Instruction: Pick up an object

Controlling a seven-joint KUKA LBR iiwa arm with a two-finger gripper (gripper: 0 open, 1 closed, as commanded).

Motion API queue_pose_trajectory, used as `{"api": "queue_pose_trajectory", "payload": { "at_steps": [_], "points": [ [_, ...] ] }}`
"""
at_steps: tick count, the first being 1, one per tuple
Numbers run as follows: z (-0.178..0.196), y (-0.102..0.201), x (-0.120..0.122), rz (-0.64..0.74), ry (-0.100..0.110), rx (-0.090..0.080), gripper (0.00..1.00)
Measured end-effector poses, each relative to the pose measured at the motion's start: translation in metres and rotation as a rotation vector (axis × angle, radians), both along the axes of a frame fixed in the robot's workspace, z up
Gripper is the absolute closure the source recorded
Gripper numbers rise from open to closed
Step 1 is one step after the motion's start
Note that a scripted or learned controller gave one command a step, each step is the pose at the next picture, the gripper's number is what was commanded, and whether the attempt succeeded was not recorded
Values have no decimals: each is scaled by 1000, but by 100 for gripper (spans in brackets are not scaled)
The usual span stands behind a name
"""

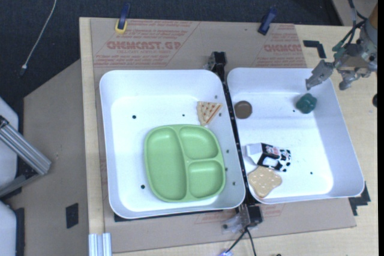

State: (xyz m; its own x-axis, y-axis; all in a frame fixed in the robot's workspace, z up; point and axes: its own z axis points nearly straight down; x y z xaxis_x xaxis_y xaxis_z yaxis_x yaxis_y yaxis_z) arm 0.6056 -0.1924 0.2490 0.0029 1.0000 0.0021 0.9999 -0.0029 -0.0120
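Observation:
My gripper hangs over the far right corner of the right bin, its two fingers spread open with nothing between them. A small teal-green lump lies on the bin floor just below and left of the left fingertip, apart from it. Further left in the same bin are a brown round disc, a black-and-white toy and a tan toast-shaped piece.
The left bin holds a green divided plate and a waffle-patterned wedge. A black divider clamp sits between the bins. Cardboard lies under both, with clips at its far edge.

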Motion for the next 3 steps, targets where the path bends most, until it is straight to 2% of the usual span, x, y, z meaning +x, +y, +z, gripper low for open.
{"api": "queue_pose_trajectory", "payload": {
  "at_steps": [1,3],
  "points": [
    [8,1,3,3,-13,-3,0],
    [-89,-11,-12,2,-5,0,0]
  ]
}}
